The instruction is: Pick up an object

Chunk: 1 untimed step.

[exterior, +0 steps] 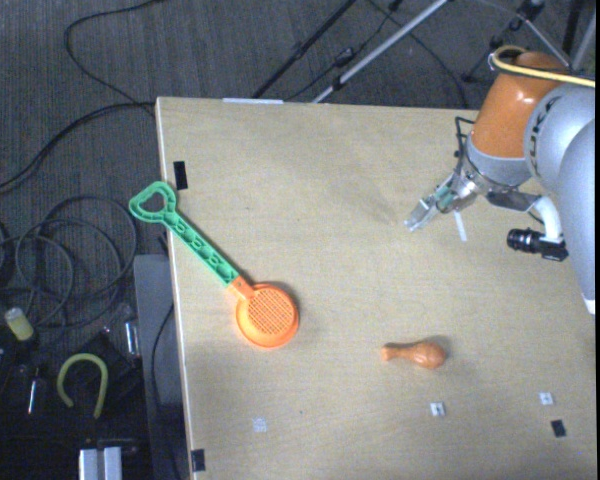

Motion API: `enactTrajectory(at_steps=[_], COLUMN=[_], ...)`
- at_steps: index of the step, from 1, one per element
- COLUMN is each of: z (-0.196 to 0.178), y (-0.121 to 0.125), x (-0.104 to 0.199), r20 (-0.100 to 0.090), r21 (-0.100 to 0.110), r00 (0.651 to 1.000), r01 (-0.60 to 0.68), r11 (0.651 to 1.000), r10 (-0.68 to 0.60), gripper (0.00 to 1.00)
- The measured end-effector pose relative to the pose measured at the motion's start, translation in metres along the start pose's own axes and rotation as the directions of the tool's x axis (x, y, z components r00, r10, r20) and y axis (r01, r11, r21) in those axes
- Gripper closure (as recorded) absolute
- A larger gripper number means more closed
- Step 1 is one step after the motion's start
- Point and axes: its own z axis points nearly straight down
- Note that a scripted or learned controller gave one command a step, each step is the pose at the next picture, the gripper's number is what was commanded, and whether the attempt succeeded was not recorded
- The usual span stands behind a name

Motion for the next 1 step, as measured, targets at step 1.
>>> enactTrajectory(at_steps=[1], z=[-0.0790], y=[0.0140], x=[0.0263], r20=[0.000], r21=[0.001], r00=[0.989], r01=[0.150], r11=[0.989], r10=[-0.150], gripper=[1.00])
